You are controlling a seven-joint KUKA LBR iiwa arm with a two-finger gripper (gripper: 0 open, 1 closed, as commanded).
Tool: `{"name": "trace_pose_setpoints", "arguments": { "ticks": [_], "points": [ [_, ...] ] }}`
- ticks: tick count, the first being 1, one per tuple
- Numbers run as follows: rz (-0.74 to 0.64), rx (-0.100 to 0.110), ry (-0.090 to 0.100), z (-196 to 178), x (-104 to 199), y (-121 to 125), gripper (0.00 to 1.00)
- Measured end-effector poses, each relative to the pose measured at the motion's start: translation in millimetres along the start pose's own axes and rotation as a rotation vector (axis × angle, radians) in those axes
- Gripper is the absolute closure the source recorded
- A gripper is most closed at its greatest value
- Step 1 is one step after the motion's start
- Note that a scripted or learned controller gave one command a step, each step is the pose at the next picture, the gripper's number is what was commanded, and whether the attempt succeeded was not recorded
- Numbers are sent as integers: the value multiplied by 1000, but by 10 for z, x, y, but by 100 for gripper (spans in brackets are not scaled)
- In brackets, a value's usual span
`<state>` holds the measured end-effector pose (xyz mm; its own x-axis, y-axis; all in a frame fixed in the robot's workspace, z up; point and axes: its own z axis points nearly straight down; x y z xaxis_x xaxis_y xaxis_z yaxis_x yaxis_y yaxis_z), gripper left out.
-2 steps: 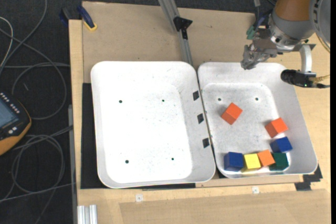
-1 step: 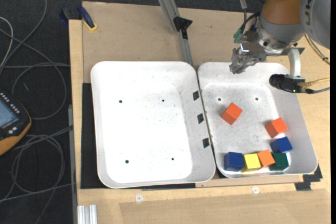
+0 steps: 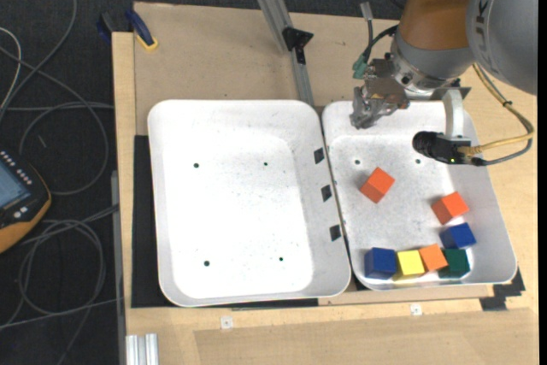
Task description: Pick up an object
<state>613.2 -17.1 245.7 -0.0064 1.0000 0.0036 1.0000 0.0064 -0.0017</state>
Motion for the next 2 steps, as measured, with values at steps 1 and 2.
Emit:
{"name": "trace_pose_setpoints", "arguments": {
  "ticks": [1, 2],
  "points": [
    [-1, 1, 0, -74, 555, -236, 100],
    [0, 1, 0, -110, 1067, -449, 100]
  ]
}}
